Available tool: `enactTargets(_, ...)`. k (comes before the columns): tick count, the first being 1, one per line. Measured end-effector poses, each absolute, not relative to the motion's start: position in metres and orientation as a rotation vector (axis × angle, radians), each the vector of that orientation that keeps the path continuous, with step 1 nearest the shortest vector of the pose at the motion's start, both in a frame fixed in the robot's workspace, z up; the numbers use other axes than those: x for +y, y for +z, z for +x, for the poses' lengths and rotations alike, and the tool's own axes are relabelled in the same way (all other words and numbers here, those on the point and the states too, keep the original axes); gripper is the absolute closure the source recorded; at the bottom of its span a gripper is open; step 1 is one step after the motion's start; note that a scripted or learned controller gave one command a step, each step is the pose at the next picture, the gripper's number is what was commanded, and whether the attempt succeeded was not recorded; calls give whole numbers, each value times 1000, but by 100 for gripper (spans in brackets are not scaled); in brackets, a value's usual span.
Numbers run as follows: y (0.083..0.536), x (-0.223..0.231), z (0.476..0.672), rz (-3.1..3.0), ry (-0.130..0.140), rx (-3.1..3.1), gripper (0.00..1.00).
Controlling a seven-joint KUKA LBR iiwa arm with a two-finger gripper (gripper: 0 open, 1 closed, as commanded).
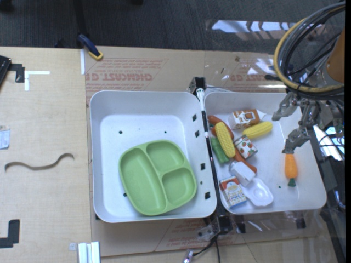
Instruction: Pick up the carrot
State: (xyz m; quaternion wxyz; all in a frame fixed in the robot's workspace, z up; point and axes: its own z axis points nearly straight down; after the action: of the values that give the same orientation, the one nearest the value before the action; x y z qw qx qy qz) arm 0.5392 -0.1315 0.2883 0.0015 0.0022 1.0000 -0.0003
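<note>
Two bins (98,147) sit side by side. One carrot (290,167) lies near the right bin's right edge, bare floor around it, apart from the piled toys (237,147). Just above, the gripper (296,126) hangs released, holding nothing.

Robot manipulation lab: test bench installation.

Two white bins (143,104) are sitting clipped together on a cardboard-covered bench (44,125). Bundled cables (300,48) are looping above the arm at right, grey carpet (164,15) is showing beyond the bench, and plastic toy food (237,147) is serving as sample objects.
</note>
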Motion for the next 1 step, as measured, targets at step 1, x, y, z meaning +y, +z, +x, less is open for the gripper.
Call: enactTargets(1,165,-183,571,567,-2,3086,0)
